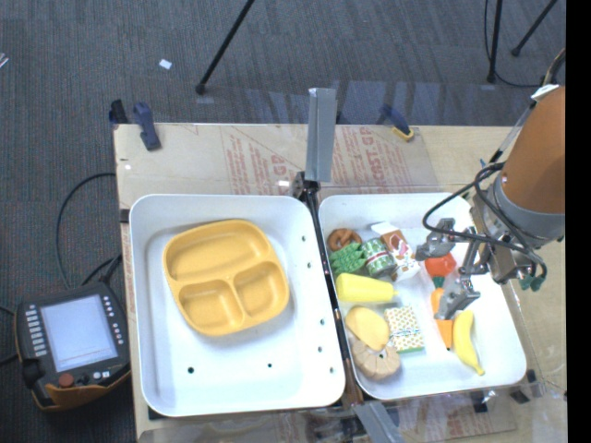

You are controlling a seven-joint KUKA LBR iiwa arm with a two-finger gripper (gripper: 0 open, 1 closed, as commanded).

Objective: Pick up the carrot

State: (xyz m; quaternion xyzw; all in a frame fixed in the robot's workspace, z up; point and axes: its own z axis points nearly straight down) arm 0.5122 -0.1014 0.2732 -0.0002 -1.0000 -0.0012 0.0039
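The carrot [444, 330] is a short orange piece lying in the right bin [503, 317], just left of a yellow banana [468, 341]. Its upper end is hidden under the lower finger of my gripper [446, 271]. The gripper hangs over the right-middle of that bin, fingers spread apart and open. A small red item [441, 266] lies between the fingers, and I cannot tell whether they touch it. The carrot sits just below the gripper in the view, not between its fingers.
Left of the gripper, the right bin holds a pretzel [343, 239], a green can [377, 257], a small carton [395, 245], a yellow piece [365, 290], a green box [404, 329] and bread pieces [372, 340]. A yellow divided tray [226, 275] lies in the left bin [148, 340].
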